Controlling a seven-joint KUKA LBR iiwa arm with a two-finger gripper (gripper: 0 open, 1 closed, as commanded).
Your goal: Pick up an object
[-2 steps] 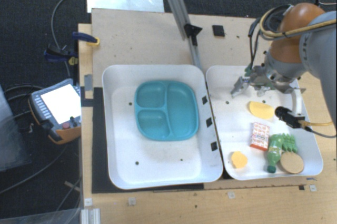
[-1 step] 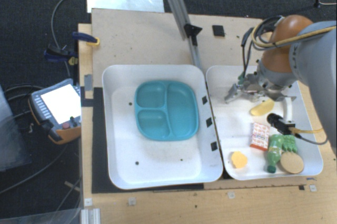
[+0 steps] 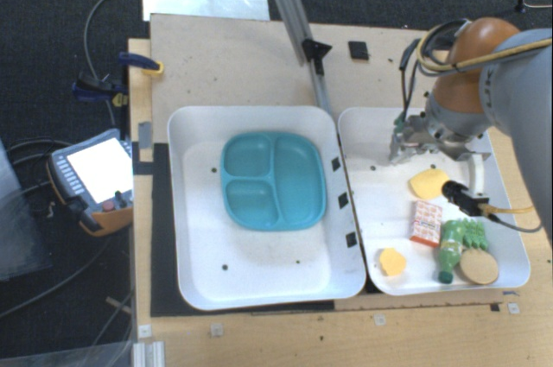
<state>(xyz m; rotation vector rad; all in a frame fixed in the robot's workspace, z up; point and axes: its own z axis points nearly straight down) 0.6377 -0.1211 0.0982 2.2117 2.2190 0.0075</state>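
My tool (image 3: 403,145) hangs over the right bin (image 3: 367,210), grip state unclear to me; yellow block (image 3: 429,184) lies just beside it

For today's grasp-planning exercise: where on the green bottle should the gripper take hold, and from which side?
Grip the green bottle across its middle, coming from above. It lies flat, cap towards the bin's near wall, so its narrow width suits the fingers. The round disc and the red-and-white packet crowd its sides, so room is probably tight.
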